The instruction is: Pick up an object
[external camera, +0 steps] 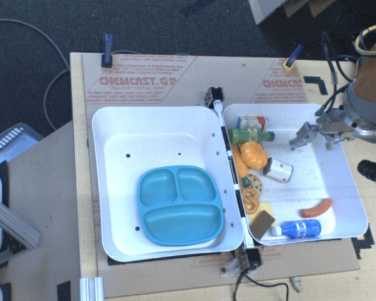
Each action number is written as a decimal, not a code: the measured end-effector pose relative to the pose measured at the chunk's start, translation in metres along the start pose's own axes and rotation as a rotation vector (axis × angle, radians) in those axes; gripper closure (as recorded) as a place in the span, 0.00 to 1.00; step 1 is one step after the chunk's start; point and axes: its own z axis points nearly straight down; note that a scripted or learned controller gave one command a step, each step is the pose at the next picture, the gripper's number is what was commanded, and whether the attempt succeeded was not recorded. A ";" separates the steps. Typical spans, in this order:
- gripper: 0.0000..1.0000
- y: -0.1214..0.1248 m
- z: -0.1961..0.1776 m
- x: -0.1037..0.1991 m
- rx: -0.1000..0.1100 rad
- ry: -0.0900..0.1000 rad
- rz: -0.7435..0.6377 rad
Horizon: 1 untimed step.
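My gripper [313,142] hangs over the back right part of the right bin [344,187], fingers spread open and nothing between them. To its left, along the bin's left wall, lie a green bottle [251,135], a red and white item [255,123] and an orange fruit [254,155]. A small white can [279,170] lies on its side just below and left of the gripper. Nearer the front are a reddish sausage [316,207], a blue bottle [301,229], a brown and yellow sponge [262,221] and two pretzel-like snacks [250,191].
The left bin [113,143] holds a blue divided plate [178,204]. The divider between the bins [229,162] runs close to the crowded objects. Bare bin floor lies under and right of the gripper. Cables [338,61] hang at the back right.
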 end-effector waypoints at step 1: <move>0.00 0.010 0.081 0.056 -0.007 -0.004 0.001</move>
